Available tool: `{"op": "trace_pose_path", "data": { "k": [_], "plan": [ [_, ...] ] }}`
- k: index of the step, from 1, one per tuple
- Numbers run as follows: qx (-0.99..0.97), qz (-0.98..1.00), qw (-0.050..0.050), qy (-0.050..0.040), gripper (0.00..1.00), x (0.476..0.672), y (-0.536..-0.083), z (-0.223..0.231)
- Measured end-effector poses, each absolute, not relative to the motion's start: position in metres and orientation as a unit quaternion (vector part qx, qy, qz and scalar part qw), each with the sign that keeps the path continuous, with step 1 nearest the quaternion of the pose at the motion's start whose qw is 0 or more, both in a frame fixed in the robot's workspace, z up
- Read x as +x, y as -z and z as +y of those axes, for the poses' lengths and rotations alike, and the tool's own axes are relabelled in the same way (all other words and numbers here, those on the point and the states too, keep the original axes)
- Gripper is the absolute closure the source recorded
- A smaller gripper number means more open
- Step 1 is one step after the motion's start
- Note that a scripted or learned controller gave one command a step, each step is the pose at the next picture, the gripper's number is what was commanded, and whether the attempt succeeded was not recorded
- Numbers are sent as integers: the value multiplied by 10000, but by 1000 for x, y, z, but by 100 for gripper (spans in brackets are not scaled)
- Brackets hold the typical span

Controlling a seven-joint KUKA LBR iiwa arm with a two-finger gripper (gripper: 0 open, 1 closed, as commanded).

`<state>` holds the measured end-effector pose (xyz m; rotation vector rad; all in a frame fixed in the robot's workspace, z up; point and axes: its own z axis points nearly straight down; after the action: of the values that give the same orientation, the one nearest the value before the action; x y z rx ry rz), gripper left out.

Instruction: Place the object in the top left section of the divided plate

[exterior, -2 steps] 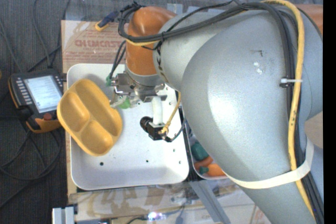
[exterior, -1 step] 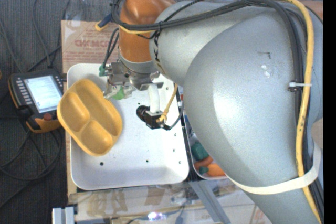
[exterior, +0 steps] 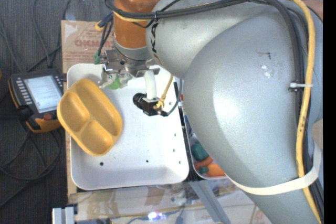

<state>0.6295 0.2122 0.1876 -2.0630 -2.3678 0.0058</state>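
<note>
The mustard-yellow, oval divided plastic plate (exterior: pixel 88 116) lies in the shallow white left-hand bin (exterior: pixel 142 152), pushed toward the bin's 9 o'clock side and turned at a slant, so its largest hollow faces about 11 o'clock. All its sections look bare, so the placing seems not yet done.

The tool (exterior: pixel 122 76) hangs from the grey arm (exterior: pixel 236 86), below the orange band (exterior: pixel 134 0). It sits at the bin's 12 o'clock edge, just off the plate's 1 o'clock rim. Whether it is apart or together I cannot tell, as the wrist body covers it from above.

A small green and pale scrap of something (exterior: pixel 112 81) shows right under the tool, close to the plate's rim. This is probably the task's object. I cannot say whether it is clamped or only lying there.

Judging by this, the tool stands low and near the plate because a short move toward 8 o'clock would bring it over the top left section.

At 5 o'clock a teal lump (exterior: pixel 201 152) and an orange lump (exterior: pixel 214 169) lie in the right-hand bin (exterior: pixel 195 171), mostly under the arm. A grey handheld controller with a screen (exterior: pixel 34 93) rests on the floor at 9 o'clock.
</note>
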Motion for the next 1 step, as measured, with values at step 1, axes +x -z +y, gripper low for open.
{"op": "trace_pose_path", "data": {
  "k": [1],
  "plan": [
    [-6570,-7539,-9,-47,100,629,-196,211]
  ]
}}
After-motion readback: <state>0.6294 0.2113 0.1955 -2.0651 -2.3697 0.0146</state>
